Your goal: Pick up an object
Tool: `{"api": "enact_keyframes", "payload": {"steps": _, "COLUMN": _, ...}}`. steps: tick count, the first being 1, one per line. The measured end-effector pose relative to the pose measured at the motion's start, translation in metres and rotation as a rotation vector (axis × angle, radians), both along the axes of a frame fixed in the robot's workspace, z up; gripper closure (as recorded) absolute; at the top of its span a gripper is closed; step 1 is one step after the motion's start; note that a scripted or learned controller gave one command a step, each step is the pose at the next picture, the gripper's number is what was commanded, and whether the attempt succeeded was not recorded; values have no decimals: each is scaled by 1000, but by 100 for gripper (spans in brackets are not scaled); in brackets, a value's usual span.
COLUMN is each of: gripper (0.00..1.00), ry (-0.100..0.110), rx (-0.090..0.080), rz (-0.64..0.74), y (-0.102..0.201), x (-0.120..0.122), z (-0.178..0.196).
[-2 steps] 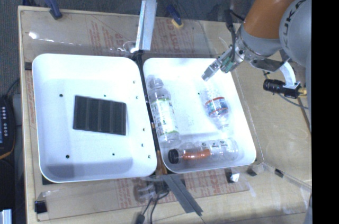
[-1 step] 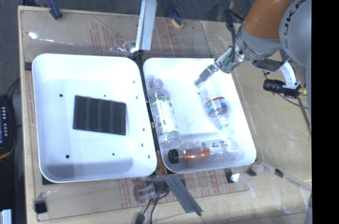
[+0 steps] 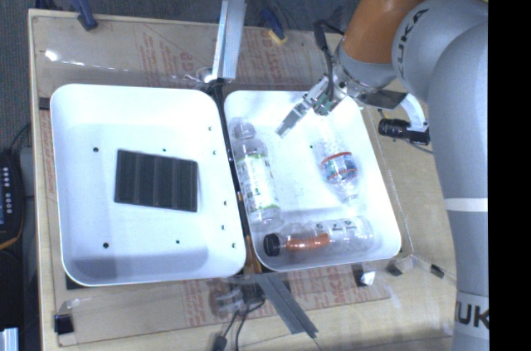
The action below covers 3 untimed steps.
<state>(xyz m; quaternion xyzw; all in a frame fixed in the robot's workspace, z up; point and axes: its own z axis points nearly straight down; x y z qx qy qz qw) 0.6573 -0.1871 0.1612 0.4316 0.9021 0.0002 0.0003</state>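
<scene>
The claw hung over the upper part of the right bin, reaching in from the arm at the upper right and slanting down toward the lower left. Whether it was open or closed could not be told from this view; nothing showed between its tips.

Just to the lower left of the claw lay a clear bottle with a pale green label, stretched lengthwise along the bin's left wall with its cap end toward the claw, near it but apart. To the lower right of the claw lay a smaller clear bottle with a red and blue label, also apart from it. Farthest below the claw, along the bin's near wall, a clear bottle with a black cap and an orange-brown part inside lay on its side, its cap pointing left.

Well to the left of the claw, across the divide between the bins, the left bin held a flat dark ribbed rectangle near its middle. Both bins sat on the tabletop.
</scene>
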Motion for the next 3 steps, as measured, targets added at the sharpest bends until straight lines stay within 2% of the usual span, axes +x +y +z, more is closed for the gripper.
{"api": "enact_keyframes", "payload": {"steps": 1, "gripper": 0, "ry": 0, "rx": -1, "rz": 39, "y": -23, "x": -36, "z": 13}}
{"api": "enact_keyframes", "payload": {"steps": 2, "gripper": 0, "ry": -2, "rx": -2, "rz": -1, "y": -24, "x": -38, "z": 57}}
{"api": "enact_keyframes", "payload": {"steps": 3, "gripper": 0, "ry": 0, "rx": -2, "rz": 18, "y": -23, "x": -14, "z": 11}}
